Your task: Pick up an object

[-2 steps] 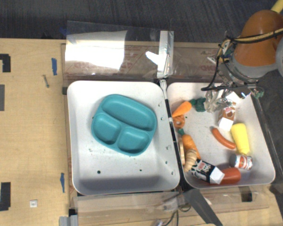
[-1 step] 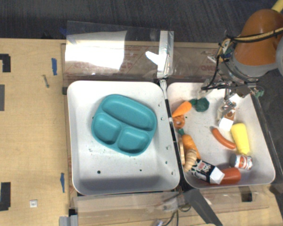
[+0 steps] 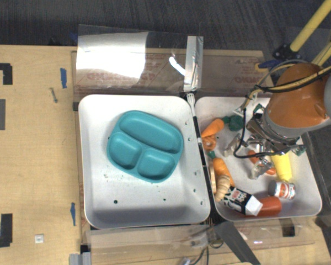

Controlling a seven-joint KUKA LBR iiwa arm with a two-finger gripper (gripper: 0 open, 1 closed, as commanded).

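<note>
My gripper (image 3: 257, 160) hangs low in the right bin (image 3: 311, 206), under the orange wrist band, among the small objects there. Right beside it lie a yellow piece (image 3: 283, 166) and a small red-and-white can (image 3: 284, 190). A dark bottle with a white cap (image 3: 240, 199) and a red piece (image 3: 270, 205) lie near the bin's front. An orange carrot-like toy (image 3: 212, 128) and another orange piece (image 3: 223, 169) rest along the bin's left wall. A green item (image 3: 233, 121) peeks out at the back. The wrist hides what sits directly under the gripper.
The left bin (image 3: 99, 192) holds a teal three-compartment plate (image 3: 145, 144) turned at a slant. A clear plastic sheet (image 3: 132, 59) and a metal strip (image 3: 193, 62) stand behind the bins. Yellow bars (image 3: 314, 18) cross the upper right corner. Cables loop around the wrist.
</note>
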